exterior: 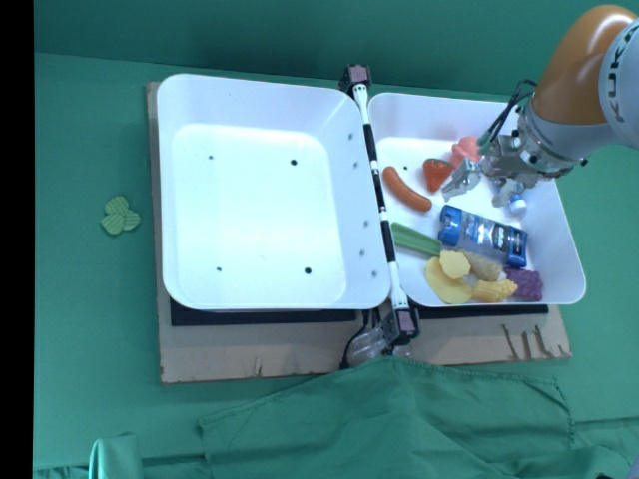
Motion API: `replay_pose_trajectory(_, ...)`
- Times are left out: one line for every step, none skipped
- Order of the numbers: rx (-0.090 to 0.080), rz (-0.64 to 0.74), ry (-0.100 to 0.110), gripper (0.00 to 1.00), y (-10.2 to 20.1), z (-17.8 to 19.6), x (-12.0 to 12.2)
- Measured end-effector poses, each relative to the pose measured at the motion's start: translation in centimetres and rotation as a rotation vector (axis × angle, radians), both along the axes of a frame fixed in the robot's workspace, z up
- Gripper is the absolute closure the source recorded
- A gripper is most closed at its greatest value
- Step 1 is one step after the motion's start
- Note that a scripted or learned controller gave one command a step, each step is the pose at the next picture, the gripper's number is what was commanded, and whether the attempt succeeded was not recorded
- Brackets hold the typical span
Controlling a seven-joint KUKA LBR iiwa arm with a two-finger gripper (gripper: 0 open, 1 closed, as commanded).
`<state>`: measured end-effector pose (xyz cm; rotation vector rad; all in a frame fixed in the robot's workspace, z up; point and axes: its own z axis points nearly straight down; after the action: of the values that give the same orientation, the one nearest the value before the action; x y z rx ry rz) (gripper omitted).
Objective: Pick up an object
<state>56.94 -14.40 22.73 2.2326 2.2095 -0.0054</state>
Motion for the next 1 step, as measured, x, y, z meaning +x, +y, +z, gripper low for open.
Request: replay_pose_trajectory(-0.002,0.009,-0.011,0.0,0.43,-4.59,6.79)
